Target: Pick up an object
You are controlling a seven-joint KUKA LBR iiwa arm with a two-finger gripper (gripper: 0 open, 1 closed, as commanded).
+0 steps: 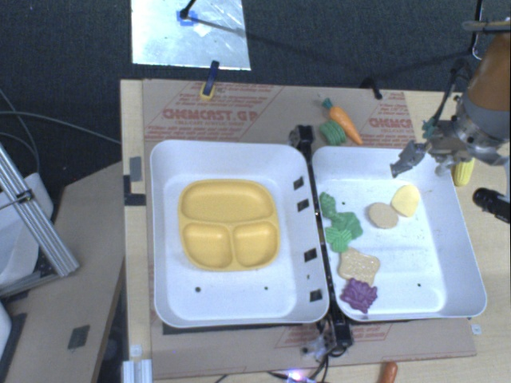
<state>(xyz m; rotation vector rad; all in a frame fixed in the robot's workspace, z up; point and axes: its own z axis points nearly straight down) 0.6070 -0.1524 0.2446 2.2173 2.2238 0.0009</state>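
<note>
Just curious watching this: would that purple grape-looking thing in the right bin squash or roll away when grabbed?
The purple grape bunch looks like moulded toy food, so probably stiff and light. Its lumpy, flattish shape suggests it would stay put rather than roll, though bumps might let fingers slip.

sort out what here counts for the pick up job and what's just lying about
For the job:
- gripper, over the right bin's far edge
- in that bin: yellow piece, tan round piece, green pieces, cracker, purple piece

Lying about:
- yellow divided plate in the left bin
- toy carrot on the bench
- foil sheet
</note>
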